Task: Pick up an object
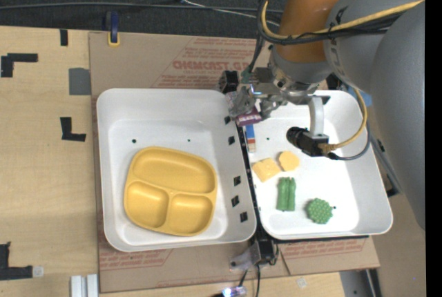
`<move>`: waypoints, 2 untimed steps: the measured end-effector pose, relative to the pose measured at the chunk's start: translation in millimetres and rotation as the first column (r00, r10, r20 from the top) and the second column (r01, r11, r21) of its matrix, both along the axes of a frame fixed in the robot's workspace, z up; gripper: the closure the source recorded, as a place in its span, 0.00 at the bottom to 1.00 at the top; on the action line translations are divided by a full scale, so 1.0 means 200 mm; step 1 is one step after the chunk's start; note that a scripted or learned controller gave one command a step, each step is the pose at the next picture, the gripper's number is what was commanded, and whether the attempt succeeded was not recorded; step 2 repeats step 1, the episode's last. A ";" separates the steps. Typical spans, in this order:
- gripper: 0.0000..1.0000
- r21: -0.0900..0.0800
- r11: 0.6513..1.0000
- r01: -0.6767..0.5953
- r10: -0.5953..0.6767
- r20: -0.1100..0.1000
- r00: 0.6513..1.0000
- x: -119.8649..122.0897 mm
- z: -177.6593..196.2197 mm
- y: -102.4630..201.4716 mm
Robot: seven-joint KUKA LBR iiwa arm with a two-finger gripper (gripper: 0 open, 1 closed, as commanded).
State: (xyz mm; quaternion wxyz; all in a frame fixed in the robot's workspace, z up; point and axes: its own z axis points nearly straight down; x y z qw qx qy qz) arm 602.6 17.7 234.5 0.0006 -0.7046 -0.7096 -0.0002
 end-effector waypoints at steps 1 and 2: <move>1.00 0.000 1.000 -0.001 0.001 0.000 1.000 -0.04 0.03 0.30; 1.00 0.000 1.000 -0.001 0.001 0.000 1.000 -0.04 0.03 0.30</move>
